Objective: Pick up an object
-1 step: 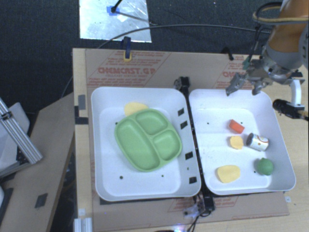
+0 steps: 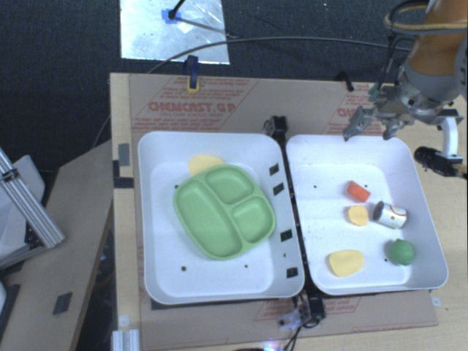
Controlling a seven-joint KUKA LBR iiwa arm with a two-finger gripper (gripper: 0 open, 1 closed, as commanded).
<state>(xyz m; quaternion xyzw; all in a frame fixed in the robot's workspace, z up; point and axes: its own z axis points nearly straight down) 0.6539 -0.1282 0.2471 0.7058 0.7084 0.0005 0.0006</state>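
Note:
The right bin (image 2: 322, 174) holds an orange block (image 2: 358, 191), a small yellow round piece (image 2: 357, 216), a white and grey cylinder (image 2: 390, 215), a green ball (image 2: 400, 252) and a larger yellow piece (image 2: 345, 262). My gripper (image 2: 373, 126) hangs over the far rim of the right bin, well above and behind those objects. Its two fingers stand apart, open, with nothing between them.
The left bin (image 2: 157, 167) carries a green divided plate (image 2: 223, 210) with a yellow piece (image 2: 205, 164) peeking out behind it. A black clip strip (image 2: 287, 210) joins the two bins. Cardboard lies under both bins.

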